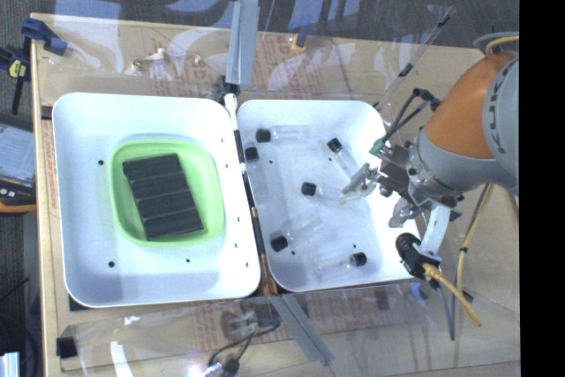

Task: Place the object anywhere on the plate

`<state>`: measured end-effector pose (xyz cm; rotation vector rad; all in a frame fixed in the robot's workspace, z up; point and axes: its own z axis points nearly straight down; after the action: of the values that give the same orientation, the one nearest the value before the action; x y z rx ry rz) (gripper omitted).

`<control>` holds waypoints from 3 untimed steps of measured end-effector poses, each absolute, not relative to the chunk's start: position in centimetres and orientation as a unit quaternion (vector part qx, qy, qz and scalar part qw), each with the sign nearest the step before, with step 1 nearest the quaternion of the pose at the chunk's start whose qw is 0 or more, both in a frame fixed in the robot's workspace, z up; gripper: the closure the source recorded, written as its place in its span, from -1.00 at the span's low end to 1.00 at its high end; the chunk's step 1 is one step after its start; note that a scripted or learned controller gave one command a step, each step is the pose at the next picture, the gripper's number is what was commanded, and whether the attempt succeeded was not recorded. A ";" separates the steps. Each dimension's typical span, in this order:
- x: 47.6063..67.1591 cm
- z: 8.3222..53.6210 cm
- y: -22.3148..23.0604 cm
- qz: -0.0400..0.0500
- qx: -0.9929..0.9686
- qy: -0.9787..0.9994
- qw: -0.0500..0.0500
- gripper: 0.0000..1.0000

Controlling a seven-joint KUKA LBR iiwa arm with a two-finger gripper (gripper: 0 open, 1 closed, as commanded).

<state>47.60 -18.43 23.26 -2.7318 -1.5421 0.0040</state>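
Note:
A green square plate (118,172) lies in the left bin (79,265). A black ridged block (162,195) rests flat on the plate, tilted a little, and nothing touches it. My gripper (360,183) hangs over the right side of the right bin (296,274), far from the plate. It points left, close to a clear vial (340,153) with a black cap. The grey and orange arm (468,128) comes in behind it from the right.
Several clear vials with black caps lie scattered in the right bin, among them a vial (308,189) at the middle and a vial (279,242) near the front left. A raised divider (247,190) separates the bins. Cables (441,278) hang off the wrist.

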 end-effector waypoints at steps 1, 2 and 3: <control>47.7 34.7 -19.8 0.000 -0.882 -0.471 0.001 -1.00; 47.7 44.3 -19.9 0.000 -0.895 -0.446 0.001 -1.00; 47.7 44.2 -20.1 0.000 -0.919 -0.393 0.002 -1.00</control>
<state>47.70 -20.08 44.17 -2.8843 -1.2333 0.0012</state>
